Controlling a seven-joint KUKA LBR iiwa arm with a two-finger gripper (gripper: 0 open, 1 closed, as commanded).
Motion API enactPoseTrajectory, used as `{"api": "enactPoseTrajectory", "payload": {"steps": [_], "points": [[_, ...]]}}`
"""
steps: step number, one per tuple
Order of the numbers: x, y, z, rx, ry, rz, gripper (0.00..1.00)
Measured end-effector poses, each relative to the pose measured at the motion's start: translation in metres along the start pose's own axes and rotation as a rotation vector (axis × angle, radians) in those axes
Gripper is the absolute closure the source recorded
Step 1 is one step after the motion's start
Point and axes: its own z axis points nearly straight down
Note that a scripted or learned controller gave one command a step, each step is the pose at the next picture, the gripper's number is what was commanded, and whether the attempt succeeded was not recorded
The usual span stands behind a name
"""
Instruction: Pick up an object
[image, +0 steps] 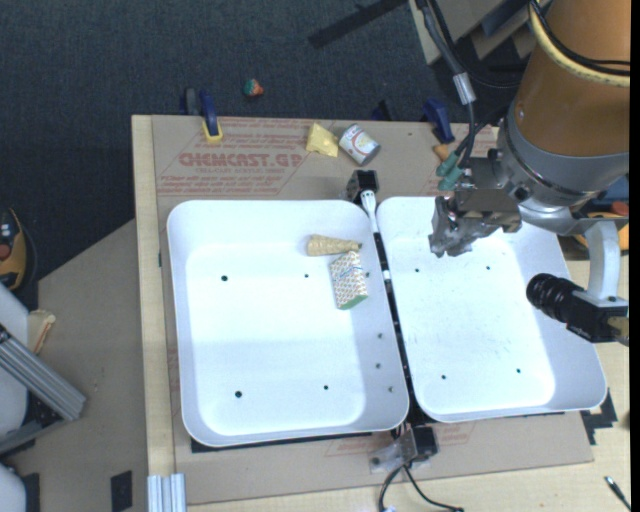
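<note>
— While the arm (570, 110) reaches in from the right, where is the gripper (452, 243)?
— Over the far part of the right bin (500, 350), near its left wall, pointing down.
— Fingers spread or pressed together?
— I cannot tell; they are a dark blur against the white floor, and nothing shows between them.
— And the things to pick?
— In the left bin (260, 360), toward its far right corner: a tan cone (331, 245) lying on its side, and just below it, touching or nearly so, a patterned packet (348, 279).
— Anything outside the bins?
— On the board behind them, a yellow piece (322, 141) beside a small white box (359, 144).
</note>
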Motion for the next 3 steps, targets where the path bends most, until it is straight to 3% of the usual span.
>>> {"api": "enactPoseTrajectory", "payload": {"steps": [1, 2, 3], "points": [[0.067, 0.004, 0.151, 0.022, -0.002, -0.002, 1.00], [0.139, 0.003, 0.063, -0.004, 0.005, -0.005, 1.00], [0.143, -0.002, 0.127, 0.015, -0.003, 0.003, 1.00]]}}
